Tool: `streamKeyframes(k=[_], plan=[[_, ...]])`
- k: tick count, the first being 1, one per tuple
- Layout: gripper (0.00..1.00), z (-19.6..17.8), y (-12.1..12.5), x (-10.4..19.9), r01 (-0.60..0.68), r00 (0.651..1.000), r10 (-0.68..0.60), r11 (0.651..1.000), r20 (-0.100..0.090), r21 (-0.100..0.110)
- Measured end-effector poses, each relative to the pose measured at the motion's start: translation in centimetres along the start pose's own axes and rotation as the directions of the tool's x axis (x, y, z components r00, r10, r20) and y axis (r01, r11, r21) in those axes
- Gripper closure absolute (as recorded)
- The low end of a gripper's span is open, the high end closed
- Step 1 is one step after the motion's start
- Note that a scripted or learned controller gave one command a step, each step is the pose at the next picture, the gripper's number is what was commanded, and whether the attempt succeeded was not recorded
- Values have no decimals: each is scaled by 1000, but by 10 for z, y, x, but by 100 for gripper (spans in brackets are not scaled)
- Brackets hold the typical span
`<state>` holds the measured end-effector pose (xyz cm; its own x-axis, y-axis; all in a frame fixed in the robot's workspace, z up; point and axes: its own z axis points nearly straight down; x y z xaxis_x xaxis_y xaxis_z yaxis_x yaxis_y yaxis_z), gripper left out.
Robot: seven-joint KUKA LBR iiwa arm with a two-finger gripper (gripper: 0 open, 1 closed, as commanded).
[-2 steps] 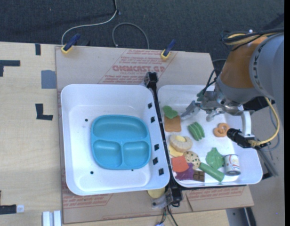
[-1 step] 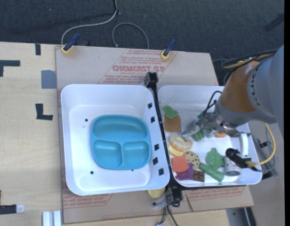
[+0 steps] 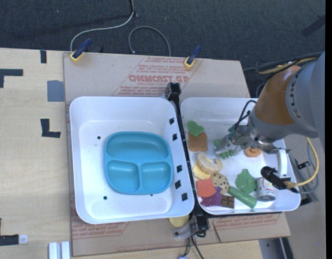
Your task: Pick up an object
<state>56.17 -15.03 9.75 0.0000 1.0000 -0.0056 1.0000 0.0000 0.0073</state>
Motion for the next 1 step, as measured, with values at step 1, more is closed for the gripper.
streamKeyframes(k=[1], plan=[[100,-93,31,68,9,1000,-9,1000,-7,-2]])
